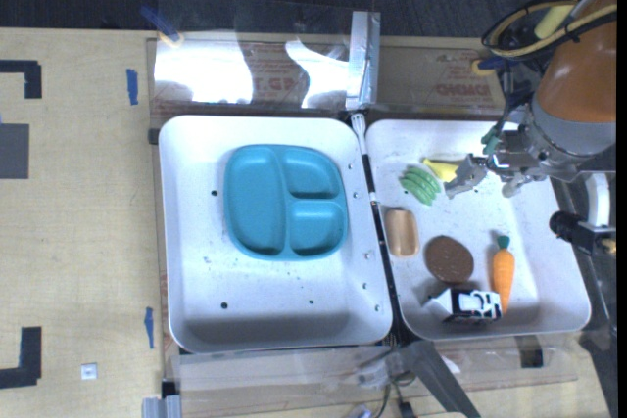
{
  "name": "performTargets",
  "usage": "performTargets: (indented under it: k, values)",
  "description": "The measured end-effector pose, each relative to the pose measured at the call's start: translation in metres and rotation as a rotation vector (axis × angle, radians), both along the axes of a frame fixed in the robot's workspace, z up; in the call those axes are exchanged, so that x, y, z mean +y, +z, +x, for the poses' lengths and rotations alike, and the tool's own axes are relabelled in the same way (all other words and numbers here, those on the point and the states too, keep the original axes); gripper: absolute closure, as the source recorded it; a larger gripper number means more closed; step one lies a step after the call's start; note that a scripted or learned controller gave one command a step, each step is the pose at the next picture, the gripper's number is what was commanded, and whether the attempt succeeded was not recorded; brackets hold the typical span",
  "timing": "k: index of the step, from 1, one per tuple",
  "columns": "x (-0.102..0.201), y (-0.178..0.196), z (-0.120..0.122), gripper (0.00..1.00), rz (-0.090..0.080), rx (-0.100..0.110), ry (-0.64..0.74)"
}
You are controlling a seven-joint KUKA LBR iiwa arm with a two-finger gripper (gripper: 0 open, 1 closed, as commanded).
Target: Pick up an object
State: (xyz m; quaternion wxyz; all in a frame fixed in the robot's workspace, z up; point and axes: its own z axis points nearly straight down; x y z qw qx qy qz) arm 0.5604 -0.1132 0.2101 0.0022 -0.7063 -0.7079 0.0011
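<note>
Gripper (pixel 468 173) hangs low over the upper part of the right bin (pixel 563 308), beside the yellow piece (pixel 443 169) and green ridged piece (pixel 420 184); whether it is parted or closed cannot be told. Nothing shows between its tips. Loose candidates lie spread apart for access: tan block (pixel 402 232), brown disc (pixel 449 258), carrot (pixel 503 275), black-and-white toy (pixel 473 304). The left bin (pixel 186 210) bears a blue divided tray (pixel 287 201).

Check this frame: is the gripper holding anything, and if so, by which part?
Cannot be told. The gripper sits low in the right bin, right beside the yellow object and green object, but no object visibly sits between its fingers.
</note>
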Motion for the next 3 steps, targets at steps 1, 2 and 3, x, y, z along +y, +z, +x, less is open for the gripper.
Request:
performTargets:
  k: [1, 2, 3]
  values:
    - [-0.056, -0.12, -0.028, 0.0, -0.005, -0.015, 0.004]
    - [-0.03, -0.028, 0.05, 0.0, -0.002, -0.012, 0.042]
    - [-0.001, -0.102, 0.095, 0.0, -0.005, -0.023, 0.019]
